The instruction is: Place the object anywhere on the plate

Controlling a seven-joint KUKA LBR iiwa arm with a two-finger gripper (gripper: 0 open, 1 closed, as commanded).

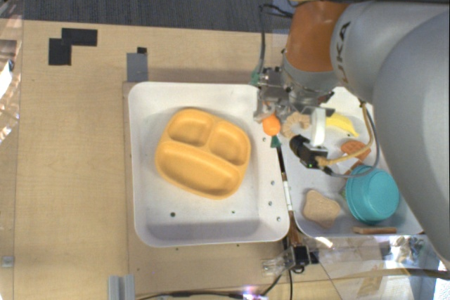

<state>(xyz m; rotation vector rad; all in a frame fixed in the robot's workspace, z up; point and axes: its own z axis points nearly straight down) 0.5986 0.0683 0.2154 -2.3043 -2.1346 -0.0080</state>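
Observation:
A yellow plate (pixel 202 152) with three compartments lies in the left white bin (pixel 211 228), toward its middle. My gripper (pixel 271 116) hangs over the rim between the two bins, just right of the plate's upper right corner. A small orange carrot (pixel 271 126) with a green tip sits right at its fingertips, gripped at the top and hanging down over the rim. The carrot is apart from the plate, a short way to its right.
The right bin (pixel 302 225) holds a teal cup (pixel 371 194), a tan bread-like piece (pixel 321 207), a yellow banana (pixel 342 124), an orange-red item (pixel 354 149), a pale lump (pixel 297 123) and a brown stick (pixel 373 229). The arm covers that bin's upper part.

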